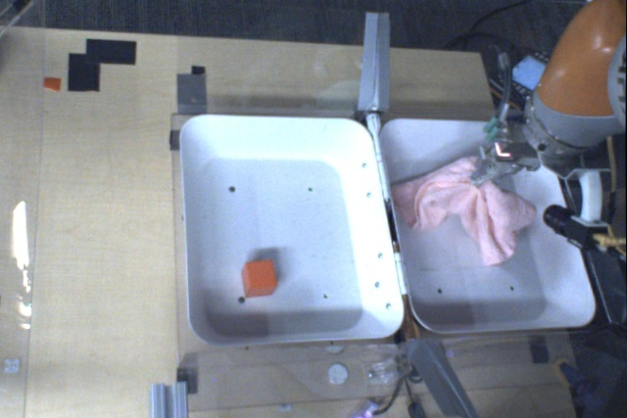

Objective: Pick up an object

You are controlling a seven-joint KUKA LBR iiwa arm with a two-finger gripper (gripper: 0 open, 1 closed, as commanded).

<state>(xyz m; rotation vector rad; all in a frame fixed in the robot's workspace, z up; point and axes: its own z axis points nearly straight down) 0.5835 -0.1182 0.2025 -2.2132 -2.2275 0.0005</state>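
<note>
Looking down on the bench, the 2 shallow white bins sit side by side, and the soft pink crumpled cloth [468, 207] is lying in the right-hand white bin [509, 313], bunched toward its upper middle with a loose flap trailing down toward the bin's centre. The 2-finger gripper [493, 165] on the grey arm with the orange band [580, 64] comes in from the right and sits right at the cloth's upper right edge, basically on top of the fabric there. Pink cloth seems to rise up into a peak right where the tip is, so it's touching it for sure, but whether fabric is actually pinched between the fingers I honestly can't tell; that part is small and a bit blurry, so open or closed is anyone's guess.

Over in the left-hand white bin [206, 210] there's 1 small orange block [260, 278] sitting near the lower left of the floor, well apart from the gripper and on the far side of the divider between the 2 bins.
</note>
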